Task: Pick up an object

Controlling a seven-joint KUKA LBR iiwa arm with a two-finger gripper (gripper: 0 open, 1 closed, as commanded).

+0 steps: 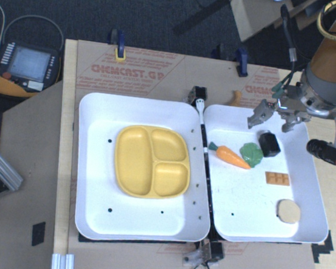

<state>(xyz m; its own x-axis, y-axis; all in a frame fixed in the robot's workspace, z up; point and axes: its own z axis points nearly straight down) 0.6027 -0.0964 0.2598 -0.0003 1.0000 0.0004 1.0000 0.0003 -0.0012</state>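
Small black block (268, 144), right white bin (311, 194), far end: two-finger gripper (275, 117) open just above; best descend centred, clear of green toy (251, 153).

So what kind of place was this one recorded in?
Probably a robotics lab bench: two shallow white bins clamped on a cardboard-covered table, a handheld control pendant with a screen alongside, and toy food such as an orange plastic carrot.

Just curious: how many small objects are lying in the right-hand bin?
5: a carrot near the left wall, a green piece touching it, a black block beside that, an orange cracker lower, and a tan disc lowest.
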